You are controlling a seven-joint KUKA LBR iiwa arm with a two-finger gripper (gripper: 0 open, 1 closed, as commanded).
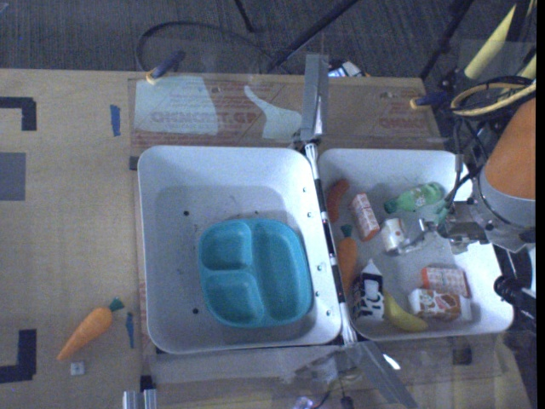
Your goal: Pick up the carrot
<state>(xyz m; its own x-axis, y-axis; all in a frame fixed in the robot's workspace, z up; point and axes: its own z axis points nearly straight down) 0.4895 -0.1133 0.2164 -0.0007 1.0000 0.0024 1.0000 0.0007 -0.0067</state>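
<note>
A toy carrot (pixel 86 331) lies on the bench outside the bins, just off the lower left corner of the left bin (pixel 162 177). In that bin sits a blue three-compartment tray (pixel 253 272). Against the left wall of the right bin (pixel 477 164) lies a second carrot (pixel 347 260), with a reddish sausage-like piece (pixel 337 198) above it. Further right come a black-and-white carton (pixel 369 290), a small red box (pixel 366 216), a banana (pixel 398 313), a green bottle (pixel 416 198) and two orange-and-white cartons (pixel 440 294). The gripper (pixel 407 237) hangs over the bin's middle, well apart from both carrots; whether its jaws are apart or together I cannot tell.
</note>
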